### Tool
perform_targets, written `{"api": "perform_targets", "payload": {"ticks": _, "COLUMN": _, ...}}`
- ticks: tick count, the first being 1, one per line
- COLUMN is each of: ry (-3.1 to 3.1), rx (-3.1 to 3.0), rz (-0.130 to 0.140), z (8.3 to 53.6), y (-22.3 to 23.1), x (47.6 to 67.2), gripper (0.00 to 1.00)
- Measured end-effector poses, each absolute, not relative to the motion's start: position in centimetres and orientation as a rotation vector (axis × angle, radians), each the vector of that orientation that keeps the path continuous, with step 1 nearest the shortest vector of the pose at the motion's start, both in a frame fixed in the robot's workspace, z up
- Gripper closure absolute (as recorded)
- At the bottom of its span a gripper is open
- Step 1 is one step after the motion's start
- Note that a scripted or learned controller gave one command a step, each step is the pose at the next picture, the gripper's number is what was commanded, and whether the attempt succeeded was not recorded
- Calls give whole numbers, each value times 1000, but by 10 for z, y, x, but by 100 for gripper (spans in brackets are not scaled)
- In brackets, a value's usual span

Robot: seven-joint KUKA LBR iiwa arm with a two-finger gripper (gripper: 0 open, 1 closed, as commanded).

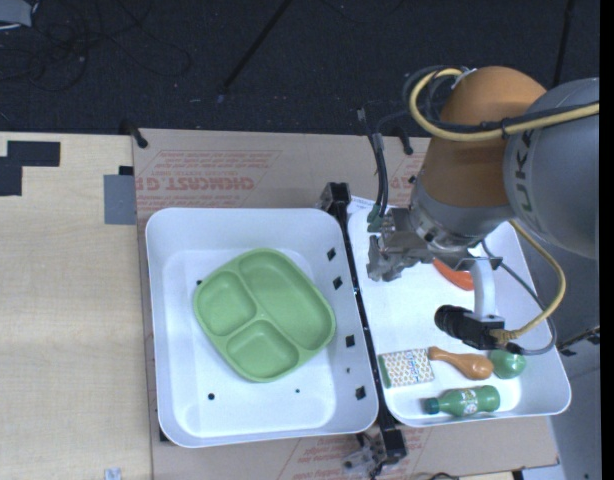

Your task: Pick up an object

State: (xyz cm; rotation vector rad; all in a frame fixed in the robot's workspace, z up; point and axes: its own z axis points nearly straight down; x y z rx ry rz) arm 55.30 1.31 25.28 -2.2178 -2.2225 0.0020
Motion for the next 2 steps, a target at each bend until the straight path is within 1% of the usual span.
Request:
{"api": "perform_targets", "payload": {"ticks": 1, "ry": -2223, "rx": -2217, "rz": 3, "z": 240, "y": 60, "x": 575, "gripper": 100}}
{"api": "perform_targets", "payload": {"ticks": 2, "ry": -2220, "rx": -2221, "rz": 4, "z": 228, "y": 102, "x": 584, "gripper": 100}}
